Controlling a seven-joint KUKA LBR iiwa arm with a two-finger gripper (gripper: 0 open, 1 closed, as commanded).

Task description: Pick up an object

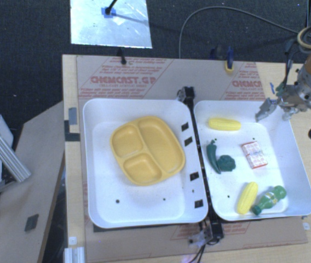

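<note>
With the hand (275,106) seen spread and empty over the right bin's (298,147) far rim, the banana (224,124) lies just left below it, and that rim could be struck on descent.

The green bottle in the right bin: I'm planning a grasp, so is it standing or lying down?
Lying down. The green bottle rests on its side on the right bin floor, beside the corn cob.

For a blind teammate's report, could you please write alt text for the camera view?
The gripper hangs over the right bin's far corner; the bin holds two yellow items, a green vegetable, a red-white packet and a green bottle.
</note>
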